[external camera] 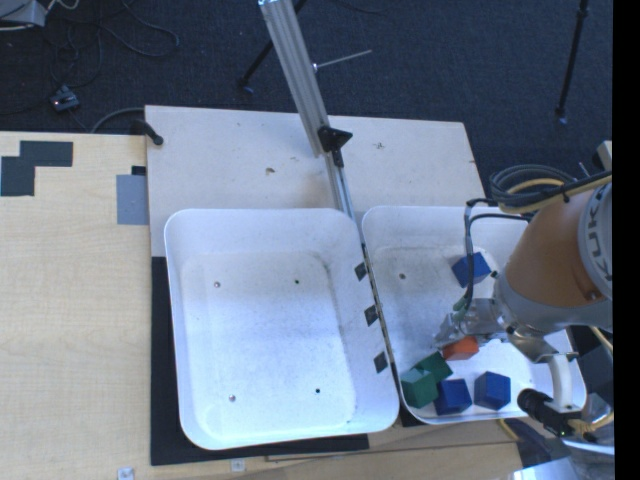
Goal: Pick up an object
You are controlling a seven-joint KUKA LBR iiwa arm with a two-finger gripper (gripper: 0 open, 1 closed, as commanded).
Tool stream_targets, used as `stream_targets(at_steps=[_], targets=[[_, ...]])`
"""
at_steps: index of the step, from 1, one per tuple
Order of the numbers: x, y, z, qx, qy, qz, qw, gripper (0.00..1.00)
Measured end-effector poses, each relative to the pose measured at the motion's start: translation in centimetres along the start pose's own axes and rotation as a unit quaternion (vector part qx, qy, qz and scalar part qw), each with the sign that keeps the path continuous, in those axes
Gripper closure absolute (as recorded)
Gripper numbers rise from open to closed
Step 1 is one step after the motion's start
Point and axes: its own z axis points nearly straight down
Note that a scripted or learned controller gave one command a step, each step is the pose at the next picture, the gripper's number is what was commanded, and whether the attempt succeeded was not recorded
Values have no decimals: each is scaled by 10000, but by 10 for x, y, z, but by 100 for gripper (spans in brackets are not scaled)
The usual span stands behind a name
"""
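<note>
My gripper (462,336) reaches from the right into the right bin (410,243), low over its floor. Right at its tip lies a small orange object (460,348); the view does not settle whether the fingers hold it. A blue block (471,268) lies further back, up against the arm. Near the front rim sit a green block (427,378) and two blue blocks (453,396) (492,389). The arm's orange band (550,258) hides the bin's right side.
The left bin (190,268) stands beside the right one, joined by black clips (371,315). A slanted metal rail (300,78) rises from behind the bins. A black cable (478,208) loops above the arm's wrist.
</note>
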Motion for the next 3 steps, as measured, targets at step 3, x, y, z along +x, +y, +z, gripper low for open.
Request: stream_targets(at_steps=[3], targets=[[161, 5, -67, 138, 99, -83, 9998, 100]])
